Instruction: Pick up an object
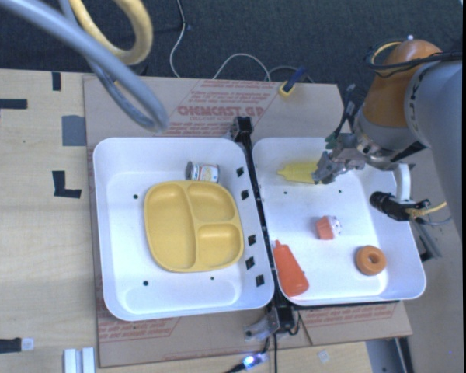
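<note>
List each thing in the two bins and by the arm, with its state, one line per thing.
Yellow plate: lying flat, right way up, in the left bin.
Small can: on its side, beside the plate's far edge.
Yellow flat piece: lying in the right bin, at the end effector.
Orange bottle: lying down.
Ring: lying flat.
Small orange block: resting apart.

Both bins [116, 208] are looking like smooth, glossy white plastic; the yellow tray [193, 225] at nine o'clock is showing matt plastic; underneath, cardboard [217, 103] is lying dull.
</note>
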